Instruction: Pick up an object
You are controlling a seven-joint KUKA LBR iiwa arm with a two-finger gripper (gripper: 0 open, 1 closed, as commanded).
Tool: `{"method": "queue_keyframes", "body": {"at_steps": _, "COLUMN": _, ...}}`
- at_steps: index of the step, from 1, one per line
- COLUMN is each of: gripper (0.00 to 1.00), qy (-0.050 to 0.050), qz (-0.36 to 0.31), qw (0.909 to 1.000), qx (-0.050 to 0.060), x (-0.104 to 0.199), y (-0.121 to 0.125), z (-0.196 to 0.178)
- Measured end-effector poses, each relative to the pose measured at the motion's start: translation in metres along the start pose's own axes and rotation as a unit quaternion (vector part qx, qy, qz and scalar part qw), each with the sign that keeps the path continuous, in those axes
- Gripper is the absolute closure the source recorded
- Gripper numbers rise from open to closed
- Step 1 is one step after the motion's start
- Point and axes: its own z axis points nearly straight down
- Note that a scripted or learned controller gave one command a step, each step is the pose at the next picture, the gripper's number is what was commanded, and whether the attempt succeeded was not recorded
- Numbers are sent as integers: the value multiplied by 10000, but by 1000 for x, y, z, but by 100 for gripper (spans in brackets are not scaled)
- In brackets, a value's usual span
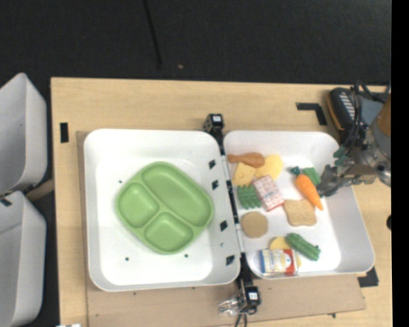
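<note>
The right bin holds several toy foods: an orange carrot, a slice of toast, a pink box, a yellow cheese wedge, a brown drumstick, a round brown cookie, a green pickle and a white carton. My gripper hangs low at the bin's right side, just right of the carrot's top end. Nothing is visibly held.
The left bin carries a green divided plate. A leafy green piece lies beside the pink box. A hinged divider runs between the bins. The arm's wrist and cables hang over the right bin's far right corner.
</note>
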Motion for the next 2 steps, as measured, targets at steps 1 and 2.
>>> {"method": "queue_keyframes", "body": {"at_steps": 1, "gripper": 100, "qy": 28, "qz": -17, "qw": 10000, "qx": 73, "x": 67, "y": 16, "z": 114}}
{"method": "queue_keyframes", "body": {"at_steps": 2, "gripper": 100, "qy": 10, "qz": -7, "qw": 10000, "qx": -1, "x": 90, "y": -1, "z": 59}}
